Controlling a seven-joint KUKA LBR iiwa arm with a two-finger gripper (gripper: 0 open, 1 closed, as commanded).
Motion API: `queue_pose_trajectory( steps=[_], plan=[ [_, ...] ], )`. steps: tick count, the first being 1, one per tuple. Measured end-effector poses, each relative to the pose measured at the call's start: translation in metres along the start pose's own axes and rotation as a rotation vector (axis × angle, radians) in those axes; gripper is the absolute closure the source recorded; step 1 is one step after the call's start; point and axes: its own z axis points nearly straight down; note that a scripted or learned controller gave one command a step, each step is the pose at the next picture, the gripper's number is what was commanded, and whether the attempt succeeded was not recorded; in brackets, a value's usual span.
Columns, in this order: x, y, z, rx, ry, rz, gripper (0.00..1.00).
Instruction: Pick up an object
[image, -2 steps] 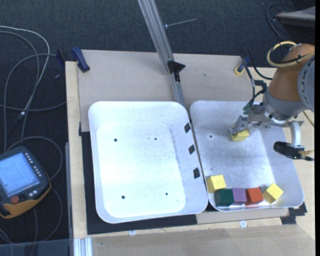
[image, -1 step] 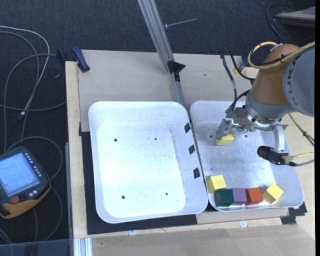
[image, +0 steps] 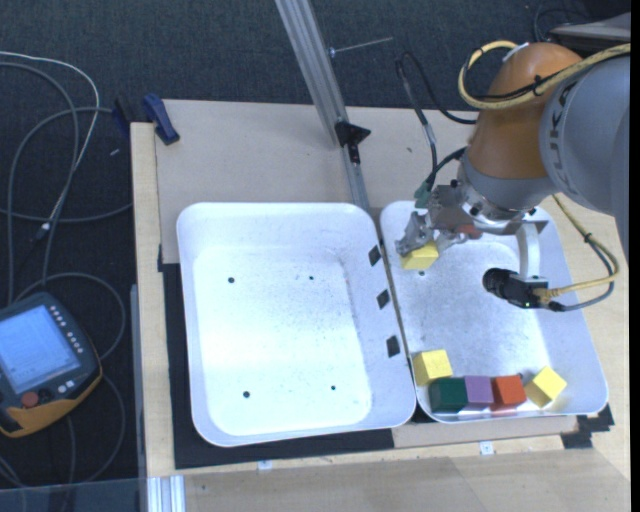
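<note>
My gripper (image: 421, 243) hangs over the far left corner of the right bin (image: 470, 325), under the grey arm with its orange band. A small yellow block (image: 421, 258) sits between its fingers, tilted, and the gripper is shut on it. Along the bin's near edge lie another yellow block (image: 432, 366), a green block (image: 449, 393), a purple block (image: 480, 390), an orange block (image: 509, 391) and a third yellow block (image: 548, 385).
The left bin (image: 280, 320) lies beside the right one, with a row of black clips along the shared rim. A slanted metal pole (image: 322, 85) rises behind the bins. A black cable end (image: 508, 286) dangles from the arm over the right bin.
</note>
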Motion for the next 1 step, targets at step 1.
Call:
queue_pose_trajectory(
  steps=[1],
  plan=[
    [0.0528, -0.0082, 0.0047, 0.011, -0.001, 0.003, 1.00]
  ],
)
